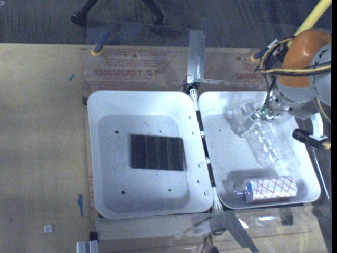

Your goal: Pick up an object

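Nearest edge, right white bin [310,194]: a cylindrical tube with a red-and-white lattice wrap and a blue cap [266,188] lies on its side along the front wall. Left white bin [100,141]: a dark ribbed rectangular panel [157,152] sits flat at centre. Further back in the right bin, my transparent two-finger gripper [253,123] hangs over the floor, well apart from the tube. Too see-through to say whether I'm wide or narrow. Nothing visibly held.
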